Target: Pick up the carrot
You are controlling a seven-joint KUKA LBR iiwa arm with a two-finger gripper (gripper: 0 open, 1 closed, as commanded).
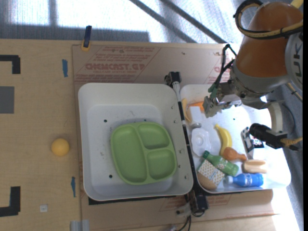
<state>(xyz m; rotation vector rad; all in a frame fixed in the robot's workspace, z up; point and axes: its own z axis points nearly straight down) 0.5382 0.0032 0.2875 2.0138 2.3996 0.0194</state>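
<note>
Grey two-finger hand (211, 106) hovers right beside the small orange carrot (195, 104); finger spacing unclear. Crowded against the white bin's wall (182, 110), it could slip away.

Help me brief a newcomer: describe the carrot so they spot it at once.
Look in the right bin, at its far end beside the divider. Just left of the gripper lies the carrot, small and orange. The nearby banana is yellow and curved.
</note>
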